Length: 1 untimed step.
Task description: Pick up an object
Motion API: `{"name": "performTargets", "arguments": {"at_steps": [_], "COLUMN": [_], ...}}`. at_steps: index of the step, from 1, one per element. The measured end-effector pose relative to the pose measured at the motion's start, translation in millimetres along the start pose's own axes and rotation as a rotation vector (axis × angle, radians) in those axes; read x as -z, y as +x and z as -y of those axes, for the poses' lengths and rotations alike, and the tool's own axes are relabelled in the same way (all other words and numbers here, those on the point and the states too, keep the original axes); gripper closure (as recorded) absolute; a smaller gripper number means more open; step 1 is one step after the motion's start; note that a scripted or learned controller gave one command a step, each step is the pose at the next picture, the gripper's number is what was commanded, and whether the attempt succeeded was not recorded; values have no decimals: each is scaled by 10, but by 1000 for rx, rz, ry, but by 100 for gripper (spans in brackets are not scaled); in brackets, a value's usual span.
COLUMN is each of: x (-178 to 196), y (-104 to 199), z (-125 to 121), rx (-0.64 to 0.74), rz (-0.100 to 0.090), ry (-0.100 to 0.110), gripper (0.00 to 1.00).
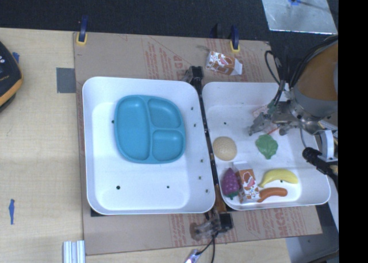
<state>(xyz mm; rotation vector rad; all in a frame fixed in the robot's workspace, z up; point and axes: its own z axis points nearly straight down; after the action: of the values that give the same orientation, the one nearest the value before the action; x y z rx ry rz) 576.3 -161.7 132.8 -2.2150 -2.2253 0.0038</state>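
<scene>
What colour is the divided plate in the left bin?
Light blue. The divided plate shows plainly in the camera view, lying in the left bin.

We could not tell how the gripper [265, 125] stood; the arm [318, 86] ran off the right edge, and a yellow-black device [8, 79] was cut off left.

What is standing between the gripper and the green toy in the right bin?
Nothing visible. The gripper hovers in the right bin, just above and left of the green toy, with bare bin floor between them. The tan ball lies further left, the banana lower down, both off that path.
</scene>
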Motion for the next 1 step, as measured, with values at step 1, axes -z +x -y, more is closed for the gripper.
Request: {"name": "performTargets", "arguments": {"at_steps": [1], "x": [-413], "y": [-507], "z": [74], "rx": [-1], "rz": [-1], "ry": [1], "gripper": [0]}}
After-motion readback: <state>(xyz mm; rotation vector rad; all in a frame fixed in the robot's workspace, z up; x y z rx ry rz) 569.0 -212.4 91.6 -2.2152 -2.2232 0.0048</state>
